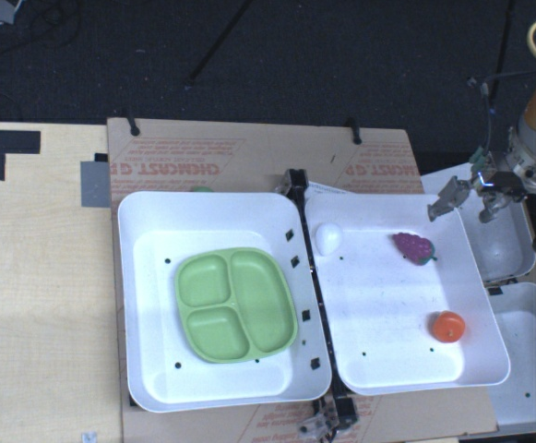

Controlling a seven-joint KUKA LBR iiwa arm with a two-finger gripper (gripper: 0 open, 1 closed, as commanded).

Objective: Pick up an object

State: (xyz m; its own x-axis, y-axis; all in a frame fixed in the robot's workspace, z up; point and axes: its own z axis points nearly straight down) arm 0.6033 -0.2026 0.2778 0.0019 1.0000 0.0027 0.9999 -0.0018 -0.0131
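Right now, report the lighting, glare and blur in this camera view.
Camera view: even light, faint shadows; the glossy white right bin washes out the small white egg-shaped object; the purple grape-like bunch and round orange fruit look soft; the grey two-finger gripper looks blurred at frame edge.

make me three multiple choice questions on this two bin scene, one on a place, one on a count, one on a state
1. Where does the light green three-compartment plastic tray lie?
A. in the left white bin
B. in the right white bin
C. on the wooden bench

2. How many loose things lie in the right white bin?
A. one
B. three
C. five

3. Where is the two-finger gripper?
A. over the green tray
B. touching the orange ball
C. by the right bin's upper right corner, apart from the objects

Key: 1 A, the tray fills the left white bin. 2 B, a purple grape-like bunch, a small round orange ball and a small white rounded piece. 3 C, it sits at that corner.
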